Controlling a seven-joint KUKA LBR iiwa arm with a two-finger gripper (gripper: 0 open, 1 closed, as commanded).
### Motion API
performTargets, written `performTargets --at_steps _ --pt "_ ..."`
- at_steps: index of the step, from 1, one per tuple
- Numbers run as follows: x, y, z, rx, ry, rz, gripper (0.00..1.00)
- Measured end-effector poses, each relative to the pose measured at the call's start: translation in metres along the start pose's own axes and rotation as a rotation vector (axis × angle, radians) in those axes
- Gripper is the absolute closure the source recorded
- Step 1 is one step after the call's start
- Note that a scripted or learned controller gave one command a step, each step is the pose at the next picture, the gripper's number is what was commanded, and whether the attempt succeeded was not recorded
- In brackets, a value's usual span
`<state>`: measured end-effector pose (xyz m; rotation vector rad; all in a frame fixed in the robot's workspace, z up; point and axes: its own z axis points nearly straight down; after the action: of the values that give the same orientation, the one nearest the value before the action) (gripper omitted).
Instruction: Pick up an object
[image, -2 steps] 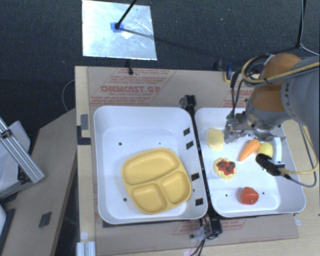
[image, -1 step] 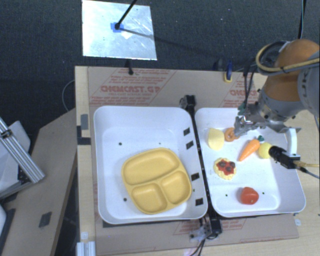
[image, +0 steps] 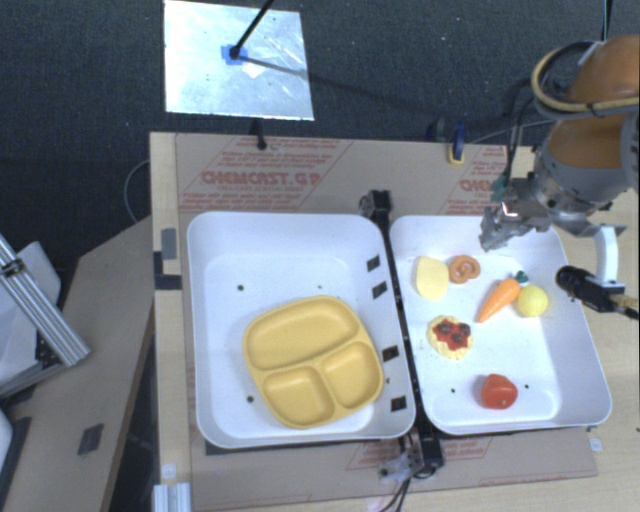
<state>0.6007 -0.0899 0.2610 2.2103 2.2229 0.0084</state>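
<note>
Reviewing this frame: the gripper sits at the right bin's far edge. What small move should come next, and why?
Probably lower the gripper slightly toward the pretzel-like ring, the nearest item. The gripper is above the right bin with nothing between its fingers.

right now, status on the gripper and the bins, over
Gripper over right white bin's far edge, holding nothing. Nearest: small brown ring pastry, pale yellow wedge, orange carrot. Nothing between gripper and pastry.

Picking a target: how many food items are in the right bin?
6, none hidden: cheese and pretzel at the back, carrot and lemon mid-right, pizza centre, tomato in front.
</note>
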Motion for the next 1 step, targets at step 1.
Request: performTargets --at_steps 1 --pt "0.0601 -0.0005 0.0096 0.007 0.003 -0.005 1.00"
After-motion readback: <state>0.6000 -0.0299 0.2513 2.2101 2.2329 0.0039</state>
